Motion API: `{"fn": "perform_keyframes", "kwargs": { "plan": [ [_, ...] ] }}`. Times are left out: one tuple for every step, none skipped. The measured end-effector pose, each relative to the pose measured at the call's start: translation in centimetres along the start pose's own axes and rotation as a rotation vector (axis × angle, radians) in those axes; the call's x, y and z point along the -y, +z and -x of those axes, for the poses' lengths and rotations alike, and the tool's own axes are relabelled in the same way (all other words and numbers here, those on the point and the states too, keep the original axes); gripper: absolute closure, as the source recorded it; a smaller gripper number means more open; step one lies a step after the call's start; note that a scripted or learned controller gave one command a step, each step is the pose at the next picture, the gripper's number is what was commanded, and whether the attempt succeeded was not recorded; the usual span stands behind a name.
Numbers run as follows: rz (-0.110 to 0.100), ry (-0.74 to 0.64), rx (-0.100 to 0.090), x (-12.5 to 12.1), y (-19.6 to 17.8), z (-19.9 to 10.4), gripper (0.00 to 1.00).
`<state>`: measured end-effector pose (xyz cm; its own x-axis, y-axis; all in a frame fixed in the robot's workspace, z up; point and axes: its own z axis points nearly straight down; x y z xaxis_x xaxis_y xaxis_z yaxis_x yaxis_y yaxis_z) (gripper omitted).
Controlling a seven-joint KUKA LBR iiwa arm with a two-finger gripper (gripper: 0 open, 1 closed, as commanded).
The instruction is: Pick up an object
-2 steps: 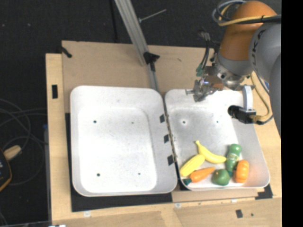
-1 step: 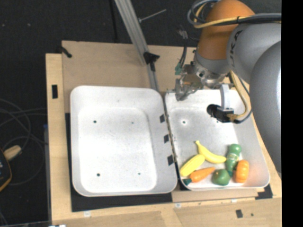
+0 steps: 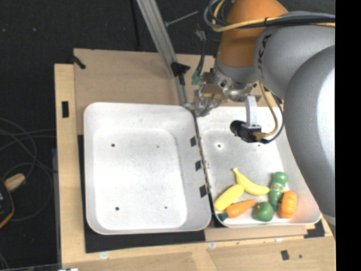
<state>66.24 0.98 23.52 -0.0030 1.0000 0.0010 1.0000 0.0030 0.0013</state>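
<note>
A tan tabletop point(image 3: 130, 66) on a dark floor carries a left bin point(image 3: 138, 168) and, beside it, a right bin point(image 3: 225, 145). Far from the left bin, in the right bin's near corner, lie two bananas point(image 3: 240, 189), a carrot point(image 3: 240, 208), green peppers point(image 3: 271, 199) and an orange pepper point(image 3: 287, 204). The tool point(image 3: 204, 103) hangs at the bins' shared far edge; its opening cannot be told.

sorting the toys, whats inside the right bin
In the right bin, at its near end: two bananas, a carrot, a green pepper, an orange pepper and a green vegetable. The arm covers its far right side.
</note>
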Motion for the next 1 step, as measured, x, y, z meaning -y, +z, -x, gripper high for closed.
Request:
{"fn": "perform_keyframes", "kwargs": {
  "plan": [
    [0.000, -0.001, 0.000, 0.08, -0.28, -5.78, 1.00]
  ]
}}
